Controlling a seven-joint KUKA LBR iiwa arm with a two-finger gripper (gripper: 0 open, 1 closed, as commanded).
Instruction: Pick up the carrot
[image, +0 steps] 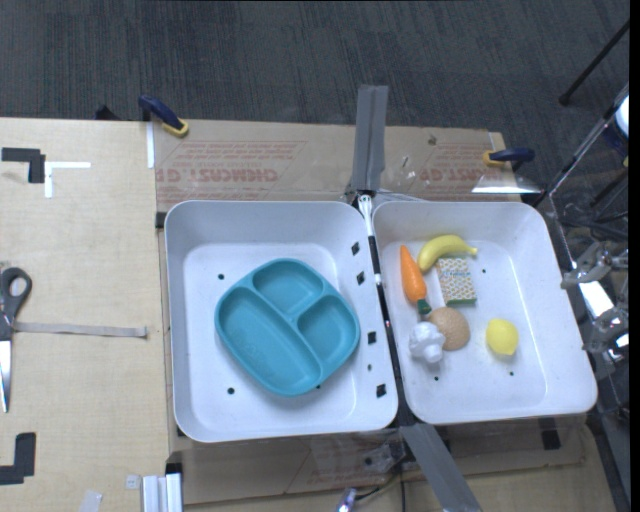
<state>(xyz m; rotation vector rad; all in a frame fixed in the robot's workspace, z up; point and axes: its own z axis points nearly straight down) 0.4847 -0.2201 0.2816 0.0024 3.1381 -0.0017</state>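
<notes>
The carrot (412, 275) lies in the right white bin (530, 395), close to the wall that splits the two bins. It is orange with a bit of green at its lower end. Nothing is touching it from above.

Just right of the carrot, near its top, is a yellow banana (445, 248). Below the banana, and beside the carrot, lies a small green box (457, 281). Below the carrot sits a white lumpy thing (427, 343), and a round tan thing (450, 327) touches it. A yellow lemon (502, 337) sits further right of the carrot, apart from the others.

To the left of the carrot is the left white bin (190, 400). A blue plate (288, 327) with three parts lies in it.

Far left of the carrot, scissors (10, 320) lie on the desk (80, 250).

I cannot tell how the hand is set.
</notes>
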